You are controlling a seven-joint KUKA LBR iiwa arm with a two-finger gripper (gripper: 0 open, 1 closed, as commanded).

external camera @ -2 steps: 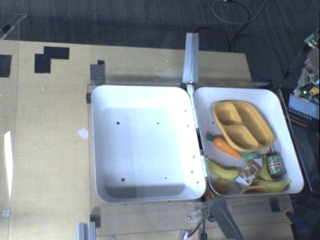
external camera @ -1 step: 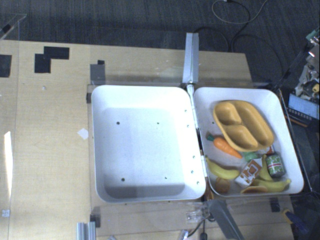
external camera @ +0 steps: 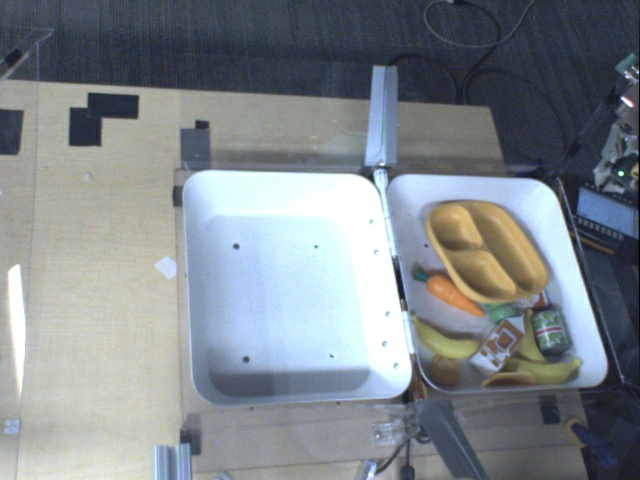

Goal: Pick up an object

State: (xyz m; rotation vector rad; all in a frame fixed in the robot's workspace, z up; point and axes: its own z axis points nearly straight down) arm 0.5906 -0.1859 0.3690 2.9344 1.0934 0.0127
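Note:
The right white bin holds several objects. A yellow dish with two compartments lies tilted in its upper half. Just below the dish lies an orange toy carrot with a green top. Along the bin's front wall there are a yellow banana, a small brown-and-white carton, a green can and a second banana. A brownish round item rests in the front left corner, partly under the first banana.
The left white bin sits beside the right one, with a grey metal post standing behind the seam between them. Black cables run over the dark floor behind the bench. Grey brackets stick out at the front edge.

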